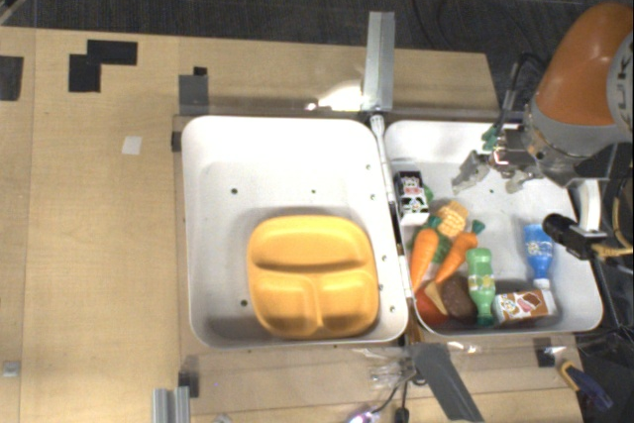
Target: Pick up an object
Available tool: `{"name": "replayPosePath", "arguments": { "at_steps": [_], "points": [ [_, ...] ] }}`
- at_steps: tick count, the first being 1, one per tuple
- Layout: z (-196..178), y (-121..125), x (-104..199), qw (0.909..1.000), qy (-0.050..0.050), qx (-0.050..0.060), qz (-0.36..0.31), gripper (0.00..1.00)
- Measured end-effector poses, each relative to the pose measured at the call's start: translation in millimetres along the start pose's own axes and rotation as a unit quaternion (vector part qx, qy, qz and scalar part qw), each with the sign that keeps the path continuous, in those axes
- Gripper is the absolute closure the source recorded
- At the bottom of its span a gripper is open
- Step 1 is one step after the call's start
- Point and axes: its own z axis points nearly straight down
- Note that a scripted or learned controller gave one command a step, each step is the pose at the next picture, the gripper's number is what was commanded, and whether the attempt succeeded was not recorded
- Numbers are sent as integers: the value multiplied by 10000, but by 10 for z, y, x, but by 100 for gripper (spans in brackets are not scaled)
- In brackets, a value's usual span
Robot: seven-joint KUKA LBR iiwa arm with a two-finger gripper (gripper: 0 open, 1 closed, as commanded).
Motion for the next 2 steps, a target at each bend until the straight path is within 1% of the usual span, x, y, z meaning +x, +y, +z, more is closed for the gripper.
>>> {"name": "replayPosePath", "arguments": {
  "at_steps": [1,2],
  "points": [
    [973,-207,-113,9971,-6,-23,-758,0],
    [860,-189,-104,9970,-6,-49,-769,100]
  ]
}}
